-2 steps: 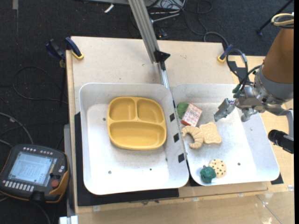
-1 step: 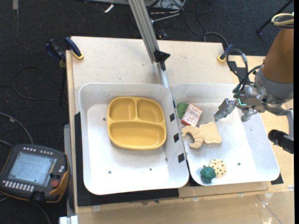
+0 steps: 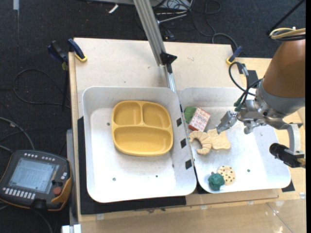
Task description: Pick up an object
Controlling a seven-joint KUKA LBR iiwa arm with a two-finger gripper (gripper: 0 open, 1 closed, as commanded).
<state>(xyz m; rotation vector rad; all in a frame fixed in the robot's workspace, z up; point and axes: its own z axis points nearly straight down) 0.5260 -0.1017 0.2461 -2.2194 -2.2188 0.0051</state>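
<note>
— So, what does the overhead view give for the surface and the room?

— Pale wooden desk (image 3: 126,62) on dark carpet, cables trailing on the floor at the top. A grey handheld control pendant with a screen (image 3: 34,177) lies at lower left. A slanted metal pole (image 3: 150,23) crosses above the bins.

— And the containers?

— Two shallow white bins side by side. The left white bin (image 3: 97,178) holds a yellow plastic divided tray (image 3: 142,127). The right white bin (image 3: 262,174) holds a red-and-white packet (image 3: 199,120) beside a small green piece (image 3: 189,115), a tan bone-shaped biscuit toy (image 3: 210,141) near the middle, and lower down a round spotted cookie (image 3: 226,174) touching a dark green lump (image 3: 216,180).

— The arm?

— It enters from the right, orange band above grey wrist, tilted down to the left. The two-finger gripper (image 3: 226,122) hangs just above the biscuit toy's right end. Jaws: I cannot tell if they are apart or together, and nothing is visibly between them.
</note>
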